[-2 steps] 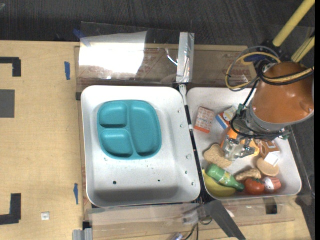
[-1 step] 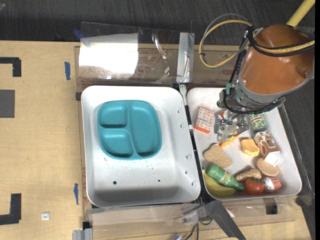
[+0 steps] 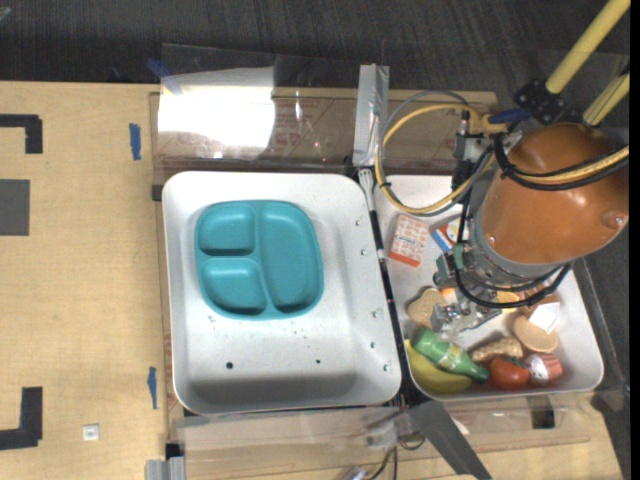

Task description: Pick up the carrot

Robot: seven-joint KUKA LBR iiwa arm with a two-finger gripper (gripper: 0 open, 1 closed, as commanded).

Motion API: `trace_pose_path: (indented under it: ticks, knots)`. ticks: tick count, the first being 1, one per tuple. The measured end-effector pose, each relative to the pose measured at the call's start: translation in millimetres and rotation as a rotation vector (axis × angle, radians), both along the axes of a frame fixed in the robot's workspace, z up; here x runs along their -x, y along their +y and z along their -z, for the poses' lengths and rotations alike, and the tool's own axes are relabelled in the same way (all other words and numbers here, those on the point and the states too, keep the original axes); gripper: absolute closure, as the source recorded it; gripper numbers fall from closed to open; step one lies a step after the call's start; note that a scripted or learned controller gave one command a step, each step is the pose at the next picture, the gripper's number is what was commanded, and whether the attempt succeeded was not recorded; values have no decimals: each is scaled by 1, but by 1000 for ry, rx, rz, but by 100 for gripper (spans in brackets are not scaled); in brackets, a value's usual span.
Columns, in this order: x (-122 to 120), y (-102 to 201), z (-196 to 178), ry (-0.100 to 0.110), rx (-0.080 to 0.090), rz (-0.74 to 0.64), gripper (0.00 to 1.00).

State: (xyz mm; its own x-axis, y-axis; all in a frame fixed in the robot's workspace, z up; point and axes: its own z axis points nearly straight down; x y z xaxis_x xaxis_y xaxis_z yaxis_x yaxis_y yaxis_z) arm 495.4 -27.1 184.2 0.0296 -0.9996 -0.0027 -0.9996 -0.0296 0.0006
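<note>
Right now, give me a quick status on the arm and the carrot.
Gripper low in right bin, over the food pile. Carrot not clearly identifiable among the items. Banana and green vegetable crowded just below gripper.

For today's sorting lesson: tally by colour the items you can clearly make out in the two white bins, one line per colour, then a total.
Teal: 1, divided plate in the left bin
Green: 1, item
Yellow: 1, banana
Red: 1, tomato-like item
Orange-and-white: 1, small box
Total: 5; items under the gripper are too hidden to count.

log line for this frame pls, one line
arm: over right bin | gripper: low among toy food, grasp unclear | carrot: not identified | left bin: teal divided plate
</note>
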Motion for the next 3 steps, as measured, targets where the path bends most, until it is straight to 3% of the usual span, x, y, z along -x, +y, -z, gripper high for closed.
trace_pose_path:
  ticks: [1,2,3]
  knots:
    - [-23,80,0,-5,-3,-454,100]
    - [-20,-6,0,-4,0,-692,100]
    - [-20,-4,0,-4,-2,-696,0]
